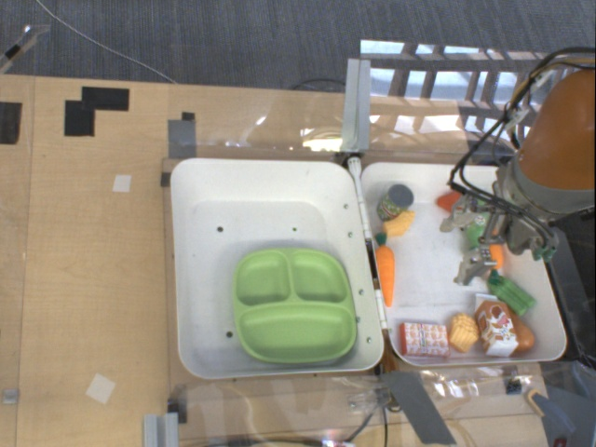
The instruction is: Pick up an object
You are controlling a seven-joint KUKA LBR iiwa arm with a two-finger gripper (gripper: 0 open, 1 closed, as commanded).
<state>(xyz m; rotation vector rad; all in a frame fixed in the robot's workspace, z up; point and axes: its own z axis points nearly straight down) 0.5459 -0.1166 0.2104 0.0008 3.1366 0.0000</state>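
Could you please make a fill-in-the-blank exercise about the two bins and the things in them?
1. The green plate lies in the ____ bin.
2. The plate has ____ compartments.
3. The carrot lies against the right bin's ____ wall.
4. The gripper hangs over the ____ bin.

Missing words: left; three; left; right

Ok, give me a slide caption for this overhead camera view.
KUKA arm's hand hovers over the right bin of toy food, near a carrot; green divided plate in the left bin.
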